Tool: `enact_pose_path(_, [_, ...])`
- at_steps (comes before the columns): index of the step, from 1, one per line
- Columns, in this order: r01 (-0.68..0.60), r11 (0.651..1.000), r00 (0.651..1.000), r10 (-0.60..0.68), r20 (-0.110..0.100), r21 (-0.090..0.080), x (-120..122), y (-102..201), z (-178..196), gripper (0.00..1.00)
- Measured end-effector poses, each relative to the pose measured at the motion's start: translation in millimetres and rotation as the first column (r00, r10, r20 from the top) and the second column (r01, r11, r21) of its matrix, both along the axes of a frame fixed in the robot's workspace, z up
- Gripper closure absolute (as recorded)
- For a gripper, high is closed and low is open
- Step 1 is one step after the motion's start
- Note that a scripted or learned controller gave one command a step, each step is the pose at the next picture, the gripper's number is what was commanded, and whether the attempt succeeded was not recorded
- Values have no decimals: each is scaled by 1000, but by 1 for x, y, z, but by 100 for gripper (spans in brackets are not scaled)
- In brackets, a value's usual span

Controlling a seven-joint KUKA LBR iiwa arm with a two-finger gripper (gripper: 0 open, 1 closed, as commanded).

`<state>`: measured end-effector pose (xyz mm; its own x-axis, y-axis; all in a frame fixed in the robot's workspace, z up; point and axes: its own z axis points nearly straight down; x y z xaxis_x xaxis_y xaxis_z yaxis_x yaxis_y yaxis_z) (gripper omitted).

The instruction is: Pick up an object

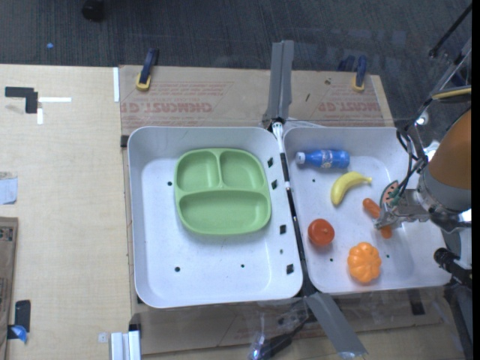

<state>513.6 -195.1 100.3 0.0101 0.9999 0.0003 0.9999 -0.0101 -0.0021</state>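
The right bin (420, 276) holds a blue bottle (324, 158) lying at the back, a yellow banana (346, 186), a red tomato (321, 232) and a small orange pumpkin (364, 262). An orange carrot (370, 207) lies right of the banana. My gripper (388, 219) is down in this bin, right over the carrot's near end, which it partly hides. An orange bit (385, 232) shows just below the gripper. The arm's orange band (454, 163) is at the right edge.
The left bin (150, 223) carries a green divided plate (222, 191). A grey divider bar (280, 88) runs between the bins at the back. Blue and yellow clamps (147, 70) hold the cardboard behind the bins. Cables (409, 160) hang near the arm.
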Motion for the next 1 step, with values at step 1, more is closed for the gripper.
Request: enact_pose_path(1, [159,987,987,-159,0,-2,11,72,124,100])
